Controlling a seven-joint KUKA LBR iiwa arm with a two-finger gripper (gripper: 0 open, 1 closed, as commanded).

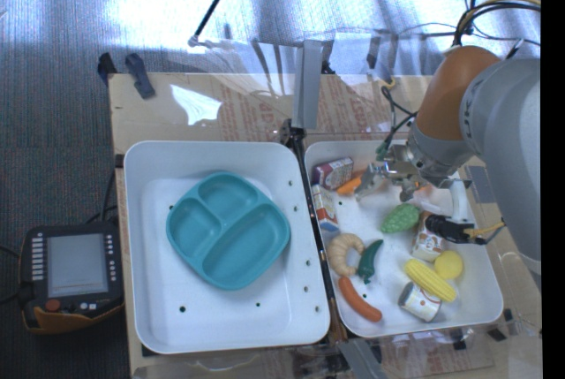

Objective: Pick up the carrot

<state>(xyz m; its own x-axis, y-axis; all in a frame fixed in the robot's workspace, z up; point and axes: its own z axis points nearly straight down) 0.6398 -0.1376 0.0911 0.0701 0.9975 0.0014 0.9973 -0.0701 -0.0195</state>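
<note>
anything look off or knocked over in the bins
Yes. In the right bin a small can lies on its side at the front, next to the corn. The other food is a loose jumble. The teal plate sits flat in the left bin, turned askew to its walls.

Two shallow white plastic bins [141,192]. Left bin: teal three-compartment plate [228,229]. Right bin: orange carrot [350,185], yellow corn cob [429,279], dark green pepper [369,260], orange-red sausage [360,299], yellow lemon [448,265].
</note>
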